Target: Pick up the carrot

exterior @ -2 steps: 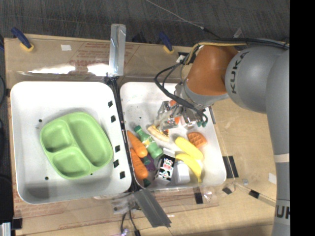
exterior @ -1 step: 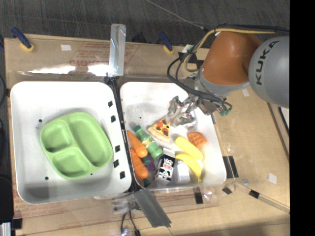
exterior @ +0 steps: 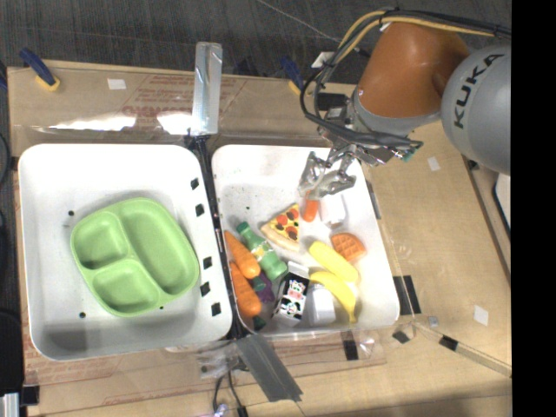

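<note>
I see the right bin (exterior: 228, 168) holding the carrot (exterior: 241, 268), lower left of the gripper (exterior: 323, 183); left bin (exterior: 35, 233) holds a green tray (exterior: 133, 256); grip state: cannot tell.

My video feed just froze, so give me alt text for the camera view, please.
The gripper hangs over the far side of the right bin, above a pile of toy food, with the carrots lying along the bin's left wall, apart from it. A banana and a pizza slice lie there too; the left bin holds a green divided plate.
</note>
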